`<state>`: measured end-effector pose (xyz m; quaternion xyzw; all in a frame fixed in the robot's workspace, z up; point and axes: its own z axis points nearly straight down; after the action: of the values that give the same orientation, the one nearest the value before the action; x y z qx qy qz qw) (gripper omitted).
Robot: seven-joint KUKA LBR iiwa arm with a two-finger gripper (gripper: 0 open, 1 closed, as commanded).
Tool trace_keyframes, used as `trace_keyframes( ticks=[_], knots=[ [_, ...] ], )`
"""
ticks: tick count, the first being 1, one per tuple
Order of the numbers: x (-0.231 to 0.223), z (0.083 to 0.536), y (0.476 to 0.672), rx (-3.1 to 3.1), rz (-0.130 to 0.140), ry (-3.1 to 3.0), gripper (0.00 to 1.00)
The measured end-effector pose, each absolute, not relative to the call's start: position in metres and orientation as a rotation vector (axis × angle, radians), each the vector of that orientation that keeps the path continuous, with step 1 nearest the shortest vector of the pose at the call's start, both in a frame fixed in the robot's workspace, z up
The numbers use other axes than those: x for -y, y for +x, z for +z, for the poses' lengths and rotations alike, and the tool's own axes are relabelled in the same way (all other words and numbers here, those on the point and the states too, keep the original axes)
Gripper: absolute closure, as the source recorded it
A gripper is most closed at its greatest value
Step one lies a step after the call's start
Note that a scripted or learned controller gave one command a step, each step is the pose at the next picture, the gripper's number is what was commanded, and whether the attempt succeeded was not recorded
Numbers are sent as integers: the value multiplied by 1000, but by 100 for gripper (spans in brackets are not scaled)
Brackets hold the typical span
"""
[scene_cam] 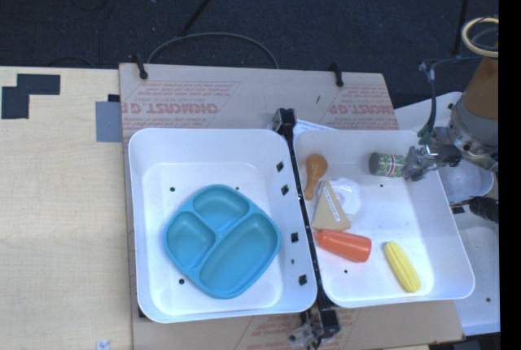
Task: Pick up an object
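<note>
Gripper [413, 164] at right bin [440, 279] far edge, tip touching small green-labelled can [386, 164]. Grip state: can't tell. Near can: drumstick [314, 171], sandwich wedge [330, 210], carrot [344, 244], corn [401, 265].

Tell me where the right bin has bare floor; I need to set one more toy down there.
Most bare: the right bin floor between the hand and the corn, along the right wall. Crowded: the left side by the divider, where drumstick, wedge and carrot cluster.
</note>
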<state>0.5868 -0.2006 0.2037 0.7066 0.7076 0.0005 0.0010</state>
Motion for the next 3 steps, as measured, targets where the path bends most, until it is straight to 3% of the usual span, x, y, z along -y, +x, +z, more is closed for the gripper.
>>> trace_keyframes(
  ticks=[1,3],
  knots=[
    [201,217,587,-2224,0,2219,100],
    [108,206,560,-2231,-2,2221,100]
  ],
)
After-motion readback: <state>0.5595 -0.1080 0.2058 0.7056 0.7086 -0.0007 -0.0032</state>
